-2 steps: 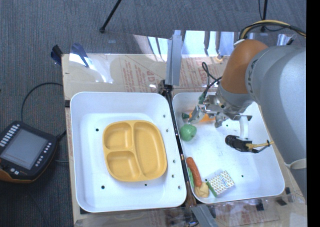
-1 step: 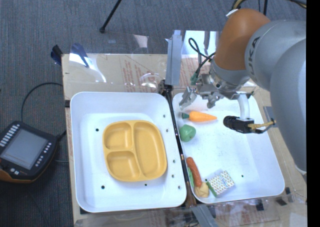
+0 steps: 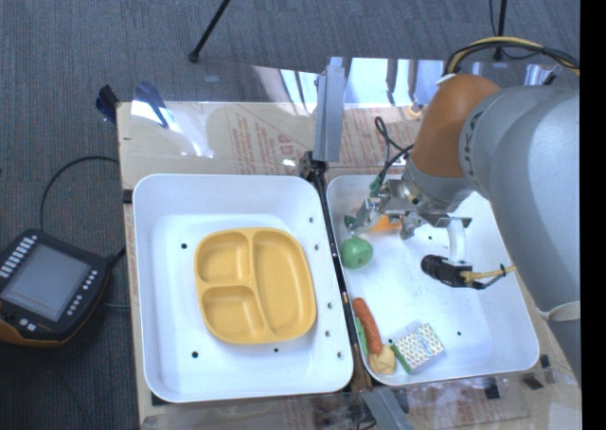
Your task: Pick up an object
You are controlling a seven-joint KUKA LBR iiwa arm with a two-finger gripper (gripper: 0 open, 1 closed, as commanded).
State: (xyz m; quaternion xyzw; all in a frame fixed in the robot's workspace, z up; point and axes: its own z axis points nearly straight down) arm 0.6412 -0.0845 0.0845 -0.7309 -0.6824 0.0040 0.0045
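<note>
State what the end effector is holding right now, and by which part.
It cannot be told. The end effector sits low in the right bin, close to a green apple and a small orange thing, but no hold is visible.

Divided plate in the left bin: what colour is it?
Yellow; the divided plate shows plainly in the camera view.

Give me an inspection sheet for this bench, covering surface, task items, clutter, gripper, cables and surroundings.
Surface: two white bins side by side, left bin, right bin.
Job's things: green apple, carrot, patterned block, all in right bin.
Clutter: yellow divided plate in left bin.
Gripper: gripper low in right bin, near the apple.
Cables: black cable on floor, left.
Surroundings: teach pendant on grey carpet; tripod leg behind.
</note>
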